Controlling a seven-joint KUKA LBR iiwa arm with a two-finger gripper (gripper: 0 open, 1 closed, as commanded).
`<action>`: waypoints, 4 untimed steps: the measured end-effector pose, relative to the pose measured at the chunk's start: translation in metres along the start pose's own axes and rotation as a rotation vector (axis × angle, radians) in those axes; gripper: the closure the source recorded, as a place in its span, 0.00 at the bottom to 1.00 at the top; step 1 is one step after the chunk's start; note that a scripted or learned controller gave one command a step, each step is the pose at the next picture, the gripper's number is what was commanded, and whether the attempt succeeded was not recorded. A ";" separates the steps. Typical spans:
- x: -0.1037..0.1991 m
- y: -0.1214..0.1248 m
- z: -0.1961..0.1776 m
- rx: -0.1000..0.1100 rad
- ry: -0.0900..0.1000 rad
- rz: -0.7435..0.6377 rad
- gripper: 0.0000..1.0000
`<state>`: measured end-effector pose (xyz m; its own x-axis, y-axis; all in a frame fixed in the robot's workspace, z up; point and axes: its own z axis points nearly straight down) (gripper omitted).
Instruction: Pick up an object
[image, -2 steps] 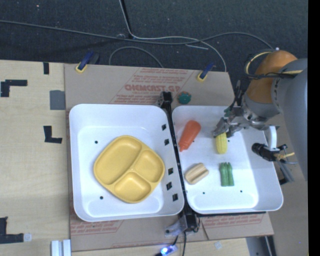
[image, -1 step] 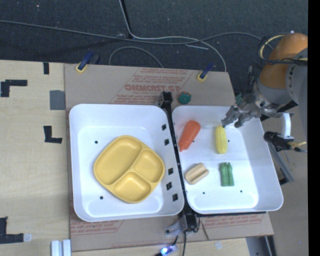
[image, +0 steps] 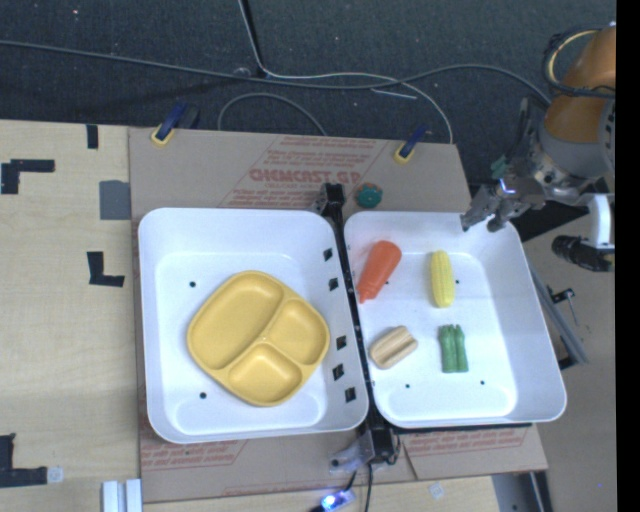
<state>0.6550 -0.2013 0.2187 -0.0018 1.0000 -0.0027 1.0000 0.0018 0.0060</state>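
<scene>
gripper (image: 487, 214) at right bin's (image: 535, 395) far corner, holds nothing, looks slightly open, blurry | target corn (image: 441, 278) far-centre, nearest | likely light, stiff, slick plastic | pinch across mid-length

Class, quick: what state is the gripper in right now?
Gripper: cannot be told; it hangs over the right bin's far right corner.

Two white bins (image: 160, 330), one yellow plate (image: 258, 338), one carrot (image: 377, 268), one corn cob (image: 441, 278), one bun (image: 393, 347), one green vegetable (image: 454, 349).
</scene>
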 end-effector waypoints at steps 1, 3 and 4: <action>0.000 0.000 -0.008 0.005 0.002 0.001 1.00; 0.102 -0.030 -0.014 0.007 0.004 -0.003 1.00; 0.150 -0.042 -0.021 0.008 0.005 -0.004 1.00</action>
<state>0.6127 -0.0509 0.2393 -0.0060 1.0000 0.0021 1.0000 0.0060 -0.0019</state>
